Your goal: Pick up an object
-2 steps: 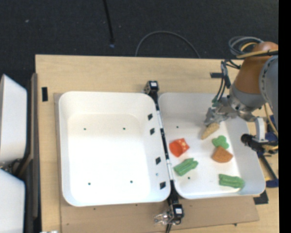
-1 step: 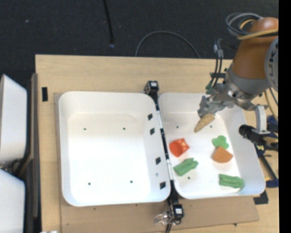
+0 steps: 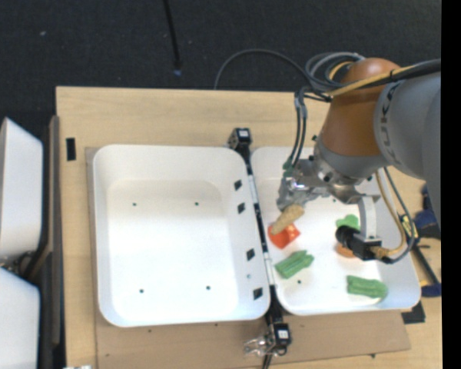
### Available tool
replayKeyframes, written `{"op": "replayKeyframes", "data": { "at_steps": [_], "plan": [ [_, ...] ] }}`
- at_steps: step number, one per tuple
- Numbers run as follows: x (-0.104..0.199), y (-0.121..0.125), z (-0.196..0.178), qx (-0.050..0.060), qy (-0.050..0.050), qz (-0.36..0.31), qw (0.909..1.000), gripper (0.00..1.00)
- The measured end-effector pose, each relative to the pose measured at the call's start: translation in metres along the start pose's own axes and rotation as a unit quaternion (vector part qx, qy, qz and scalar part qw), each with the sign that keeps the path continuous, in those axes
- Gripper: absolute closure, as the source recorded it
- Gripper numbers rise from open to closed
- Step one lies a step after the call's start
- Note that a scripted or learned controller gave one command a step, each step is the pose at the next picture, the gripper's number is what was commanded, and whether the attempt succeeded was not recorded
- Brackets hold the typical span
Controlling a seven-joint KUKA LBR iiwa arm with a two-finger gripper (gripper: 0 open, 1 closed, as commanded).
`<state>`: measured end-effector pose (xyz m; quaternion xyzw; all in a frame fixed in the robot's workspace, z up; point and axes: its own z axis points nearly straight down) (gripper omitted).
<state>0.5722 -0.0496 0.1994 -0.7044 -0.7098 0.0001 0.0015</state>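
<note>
Orange-red object (image 3: 284, 235) lying in right bin (image 3: 323, 302), tan piece (image 3: 291, 214) touching its far side; gripper (image 3: 298, 198) hovering just above it, finger state unclear. Green pieces (image 3: 293, 264) sitting nearer.

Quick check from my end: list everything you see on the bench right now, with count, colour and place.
Bins: 2, white, side by side on the bench; left bin, right bin.
Green pieces: 3, all in the right bin; one near its left wall, one at the front right, one partly hidden by the arm.
Orange-red block: 1, right bin, left side.
Tan piece: 1, touching the block's top, just under the gripper.
Bench: 1, light wood.
Arm: 1, grey with orange band, over the right bin.
Gripper: 1, above the tan piece.
</note>
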Motion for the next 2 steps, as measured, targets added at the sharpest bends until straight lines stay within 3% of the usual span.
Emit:
{"op": "replayKeyframes", "data": {
  "at_steps": [1, 2],
  "plan": [
    [0.032, -0.069, -0.029, 0.000, 0.000, 0.001, 1.0000, 1.00],
    [0.089, 0.000, -0.013, -0.003, -0.001, -0.001, 1.0000, 1.00]
  ]
}}
